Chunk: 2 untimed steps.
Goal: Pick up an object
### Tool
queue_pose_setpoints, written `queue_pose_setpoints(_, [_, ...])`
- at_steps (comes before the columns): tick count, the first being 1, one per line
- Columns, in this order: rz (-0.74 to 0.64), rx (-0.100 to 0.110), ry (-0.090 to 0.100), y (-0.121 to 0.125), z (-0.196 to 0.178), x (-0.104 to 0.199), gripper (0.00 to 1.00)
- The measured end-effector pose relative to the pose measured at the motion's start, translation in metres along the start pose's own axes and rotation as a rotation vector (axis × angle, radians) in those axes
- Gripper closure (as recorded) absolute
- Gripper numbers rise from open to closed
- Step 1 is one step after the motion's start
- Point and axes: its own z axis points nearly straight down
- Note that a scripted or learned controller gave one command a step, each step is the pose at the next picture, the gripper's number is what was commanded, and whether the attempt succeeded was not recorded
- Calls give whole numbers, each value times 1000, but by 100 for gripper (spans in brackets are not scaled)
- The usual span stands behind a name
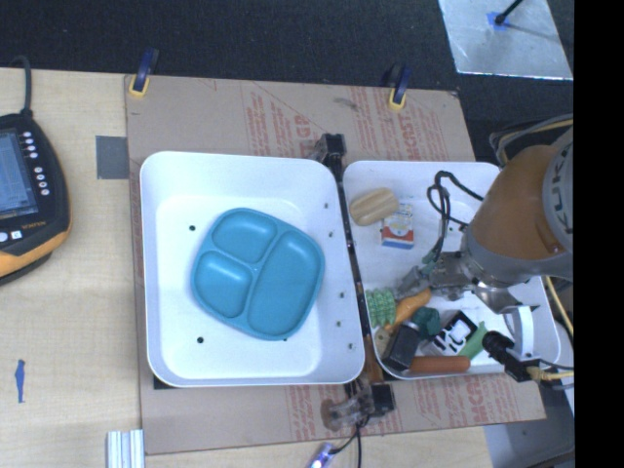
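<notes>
At the far left you see a handheld pendant (24,193). The left bin (166,359) holds a blue divided plate (258,273). In the right bin (366,178), the gripper (429,279) hangs over cluttered objects (424,334) near the front; its grasp cannot be determined.

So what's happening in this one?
The arm reaches in from the right, low over the right bin, where small items are piled: a tan bread-like piece, a small carton, an orange carrot-like toy. The gripper sits among the clutter; nothing is visibly held. The left bin holds a blue divided plate.
</notes>
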Motion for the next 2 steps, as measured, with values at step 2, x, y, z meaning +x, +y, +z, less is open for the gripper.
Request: queue_pose_setpoints(2, [0, -1, 1, 49, -101, 60, 100])
